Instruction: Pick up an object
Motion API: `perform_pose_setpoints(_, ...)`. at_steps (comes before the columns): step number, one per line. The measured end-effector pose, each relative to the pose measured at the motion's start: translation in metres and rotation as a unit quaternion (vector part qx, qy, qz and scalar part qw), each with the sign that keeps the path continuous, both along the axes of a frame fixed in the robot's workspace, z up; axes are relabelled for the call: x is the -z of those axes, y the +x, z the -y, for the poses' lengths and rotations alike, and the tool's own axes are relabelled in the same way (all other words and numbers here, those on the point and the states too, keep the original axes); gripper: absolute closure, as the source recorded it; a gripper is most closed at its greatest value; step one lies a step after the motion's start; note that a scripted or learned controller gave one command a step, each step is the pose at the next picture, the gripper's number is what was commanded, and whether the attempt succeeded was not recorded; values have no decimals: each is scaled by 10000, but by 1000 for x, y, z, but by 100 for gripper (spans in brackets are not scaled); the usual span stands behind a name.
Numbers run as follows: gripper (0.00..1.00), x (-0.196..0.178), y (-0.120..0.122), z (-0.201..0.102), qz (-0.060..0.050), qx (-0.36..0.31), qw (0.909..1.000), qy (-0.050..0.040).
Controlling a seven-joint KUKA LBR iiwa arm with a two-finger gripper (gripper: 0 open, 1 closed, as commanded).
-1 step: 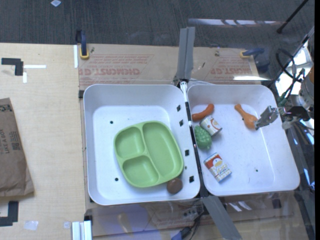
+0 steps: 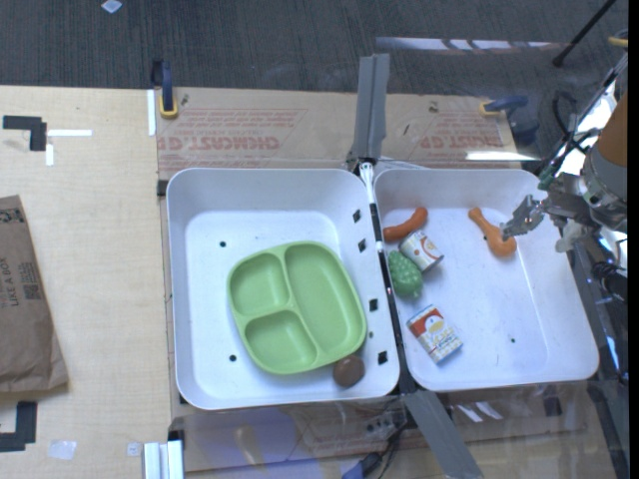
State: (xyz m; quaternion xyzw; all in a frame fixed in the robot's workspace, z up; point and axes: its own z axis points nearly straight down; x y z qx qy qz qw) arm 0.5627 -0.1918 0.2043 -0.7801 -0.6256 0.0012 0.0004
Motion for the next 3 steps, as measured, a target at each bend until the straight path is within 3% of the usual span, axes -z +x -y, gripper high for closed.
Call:
perform_pose_setpoints(1, 0, 13, -29, -14, -2, -1618, 9868, 10)
perform_pose_setpoints(2, 0, 75, 46, 29, 8, -1105, 9939, 4)
perform_pose_setpoints(3, 0, 113, 47, 17, 1, -1179, 9930, 18)
